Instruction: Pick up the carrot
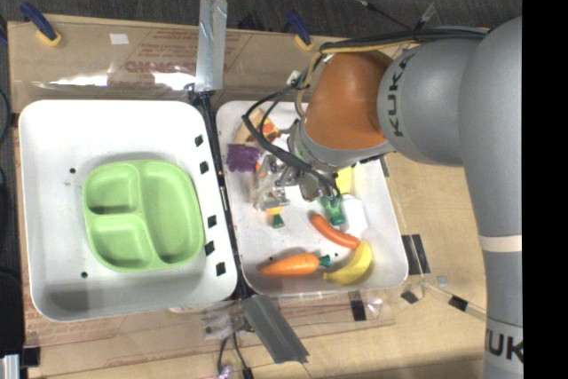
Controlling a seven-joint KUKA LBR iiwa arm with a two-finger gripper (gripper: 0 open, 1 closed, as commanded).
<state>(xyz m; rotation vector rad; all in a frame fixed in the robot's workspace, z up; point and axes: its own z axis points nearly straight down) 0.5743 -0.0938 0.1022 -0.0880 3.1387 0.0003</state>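
**Desk:** What do we run under this one?

**Photo:** A grey KUKA arm [444,102] reaches over the right bin [397,246] on the worktop, its gripper [273,188] hanging above the middle of that bin. We cannot tell from this angle whether the gripper is open or closed, and we see nothing held in it.

**Desk:** And the carrot?

**Photo:** The carrot [291,264] lies on the floor of the right bin, along the bin's lower wall as we look at it, with its green end touching a banana [353,264] in the bin's lower corner. It is well apart from the gripper.

**Desk:** What else do we name?

**Photo:** Also in the right bin are a red-orange vegetable with a green top [335,232], between the gripper and the banana, and a purple piece [241,157] near the bin's upper wall. Beside the right bin stands the left bin [44,155], holding a green divided plate [142,213].

**Desk:** So which step do we call it?

**Photo:** We judge it the approach: the arm is over the right bin but not yet over the carrot. The next move, as we read it, calls for shifting toward the bin's lower wall, lining up across the carrot's narrow body and coming down clear of the banana and the wall.
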